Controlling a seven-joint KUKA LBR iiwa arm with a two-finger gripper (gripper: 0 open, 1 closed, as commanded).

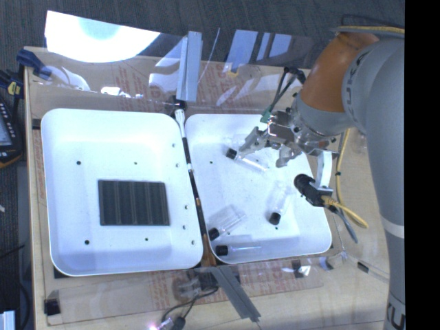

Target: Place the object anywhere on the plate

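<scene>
The task looks barely begun: the dark ridged plate [134, 202] in the left bin [62, 136] carries nothing. The jaws [269, 146], at the upper middle of the right bin [313, 236], hover over a clear tube with a black cap [242, 155]; I cannot tell whether they are spread or closed, nor whether they hold it. I count four such tubes: this one, one [276, 203] at right centre, and two [227, 222] [237, 250] near the bin's lower left. Pickup, carry and release remain.
</scene>
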